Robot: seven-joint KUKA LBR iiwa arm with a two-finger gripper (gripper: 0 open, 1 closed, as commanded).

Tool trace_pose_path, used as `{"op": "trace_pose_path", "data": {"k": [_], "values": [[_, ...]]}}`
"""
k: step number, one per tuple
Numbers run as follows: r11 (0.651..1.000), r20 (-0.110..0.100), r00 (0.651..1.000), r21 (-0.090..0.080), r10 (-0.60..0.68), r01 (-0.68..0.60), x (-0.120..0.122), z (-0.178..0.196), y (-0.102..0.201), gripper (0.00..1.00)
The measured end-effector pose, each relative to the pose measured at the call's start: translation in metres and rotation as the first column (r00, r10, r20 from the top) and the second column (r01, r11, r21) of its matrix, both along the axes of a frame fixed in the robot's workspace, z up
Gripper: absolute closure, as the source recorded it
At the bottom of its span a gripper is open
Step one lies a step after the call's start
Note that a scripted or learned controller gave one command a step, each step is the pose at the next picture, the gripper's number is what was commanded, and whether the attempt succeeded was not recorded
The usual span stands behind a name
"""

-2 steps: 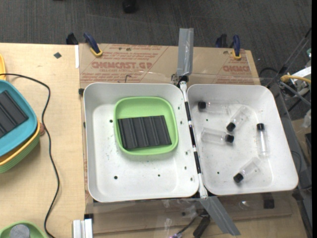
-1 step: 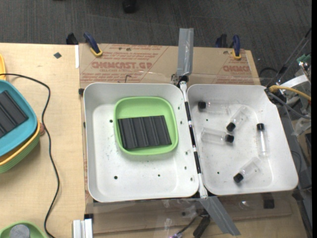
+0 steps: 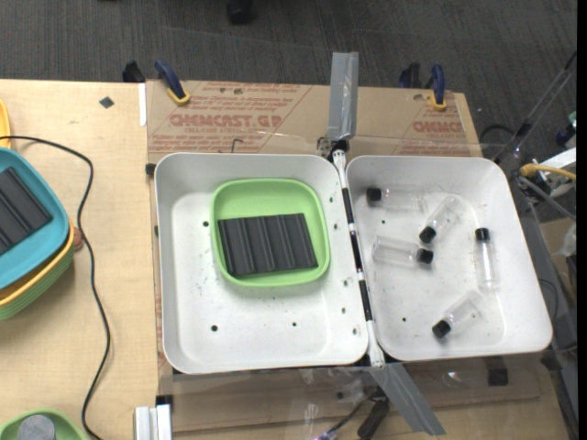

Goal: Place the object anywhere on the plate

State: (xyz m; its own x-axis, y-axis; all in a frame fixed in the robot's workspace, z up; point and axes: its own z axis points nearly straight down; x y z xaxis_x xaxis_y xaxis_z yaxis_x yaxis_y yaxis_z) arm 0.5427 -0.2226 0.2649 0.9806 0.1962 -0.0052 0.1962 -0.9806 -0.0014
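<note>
A light green square plate [image 3: 268, 200] sits in the left white bin [image 3: 183, 282], toward its back. A dark ribbed mat [image 3: 269, 244] lies on the plate. In the right white bin [image 3: 514, 328] lie several clear plastic vials with black caps: one [image 3: 440, 218] near the back middle, one [image 3: 401, 251] left of centre, one [image 3: 484, 257] upright along the right side, one [image 3: 459, 316] at the front. A loose black cap [image 3: 373, 194] rests near the right bin's back left corner.
A stack of teal and yellow trays [image 3: 32, 236] stands at the far left on the wooden bench, with a black cable [image 3: 92, 273] running past it. Cardboard [image 3: 248, 113] clamped with blue and orange clips lies behind the bins.
</note>
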Motion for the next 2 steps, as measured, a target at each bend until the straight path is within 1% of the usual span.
{"op": "trace_pose_path", "data": {"k": [1,2], "values": [[1.000,0.001,1.000,0.000,0.000,0.000,-0.032,0.037,0.004,0.00],[1.000,0.000,1.000,0.000,-0.001,0.001,-0.044,0.014,0.026,0.00]]}}
